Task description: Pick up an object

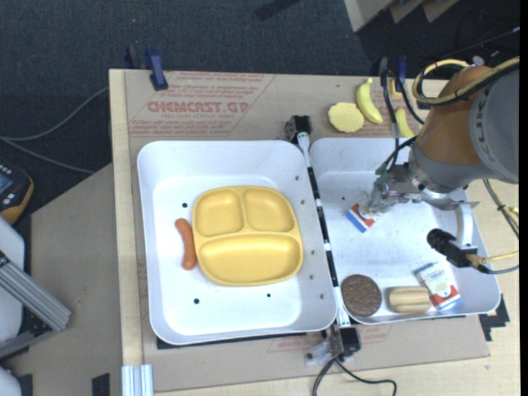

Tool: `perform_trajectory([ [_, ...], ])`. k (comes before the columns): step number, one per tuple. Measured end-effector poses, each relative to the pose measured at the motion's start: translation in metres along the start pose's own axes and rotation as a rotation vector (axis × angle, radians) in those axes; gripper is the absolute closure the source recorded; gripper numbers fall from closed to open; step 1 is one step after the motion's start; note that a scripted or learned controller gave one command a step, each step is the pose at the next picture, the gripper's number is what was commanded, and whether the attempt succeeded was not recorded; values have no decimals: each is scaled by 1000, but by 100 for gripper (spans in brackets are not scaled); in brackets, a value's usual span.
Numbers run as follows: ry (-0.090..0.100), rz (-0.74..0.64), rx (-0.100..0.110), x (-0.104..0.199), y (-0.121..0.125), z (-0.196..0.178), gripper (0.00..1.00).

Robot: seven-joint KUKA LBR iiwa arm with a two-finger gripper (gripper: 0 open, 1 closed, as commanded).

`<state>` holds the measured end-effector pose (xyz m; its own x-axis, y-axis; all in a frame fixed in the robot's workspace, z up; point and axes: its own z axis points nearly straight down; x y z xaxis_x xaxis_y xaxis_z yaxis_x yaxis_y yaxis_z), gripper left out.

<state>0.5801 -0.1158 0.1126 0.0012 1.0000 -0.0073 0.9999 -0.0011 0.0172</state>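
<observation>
My gripper [381, 198] hung low over the right bin [396, 151], just above and to the right of a small red, white and blue packet [360, 218] that lay flat on the bin floor near the left wall. The packet seemed to sit just below my fingertips, and I could not tell whether they touched it. Along the bin's near edge sat a brown round cookie [361, 294], a tan bread roll [407, 299] just beside it, and a small white carton with red print [438, 285] at the right corner. In the left bin [165, 172] a yellow divided plate [246, 235] rested in the middle, with an orange-red sausage [186, 243] lying beside its left rim. Beyond the bins, on the board, lay a banana [369, 101] and a yellow chip-shaped piece [346, 117].
</observation>
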Motion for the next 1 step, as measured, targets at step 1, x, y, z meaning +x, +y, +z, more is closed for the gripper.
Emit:
perform_trajectory([
  [1,1,1,5,8,-11,16,100],
])
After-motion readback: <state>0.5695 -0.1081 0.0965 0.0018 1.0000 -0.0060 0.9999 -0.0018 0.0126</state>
